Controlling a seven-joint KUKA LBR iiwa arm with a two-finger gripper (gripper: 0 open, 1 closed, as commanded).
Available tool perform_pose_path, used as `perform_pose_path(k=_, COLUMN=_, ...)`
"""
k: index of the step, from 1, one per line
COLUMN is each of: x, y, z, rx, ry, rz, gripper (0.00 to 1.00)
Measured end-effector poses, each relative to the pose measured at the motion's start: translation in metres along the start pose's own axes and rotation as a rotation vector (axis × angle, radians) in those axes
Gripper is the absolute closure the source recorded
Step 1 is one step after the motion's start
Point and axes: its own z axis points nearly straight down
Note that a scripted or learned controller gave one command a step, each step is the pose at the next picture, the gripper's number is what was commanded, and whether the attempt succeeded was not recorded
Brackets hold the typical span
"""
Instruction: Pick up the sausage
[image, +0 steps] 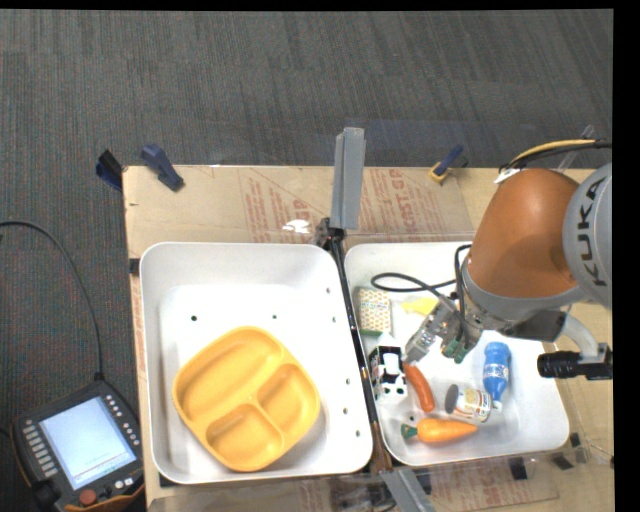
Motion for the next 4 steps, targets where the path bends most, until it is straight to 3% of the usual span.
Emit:
perform_pose_path(k=1, x=0.048, y=-0.014, z=0.0, rx=0.0, ry=0.0, rz=0.165, gripper=1.0)
perform_pose_path(k=2, x=-0.044, y=0.003, z=-0.051, rx=-0.003, ry=-0.004, rz=0.031, gripper=1.0)
perform_pose_path(k=3, x=-0.02, y=-0.023, z=0.059, rx=0.0, ry=0.001, rz=0.367, gripper=1.0)
perform_pose_path(k=4, x=-0.033, y=0.022, z=-0.051, rx=-0.002, ry=-0.004, rz=0.187, gripper=1.0)
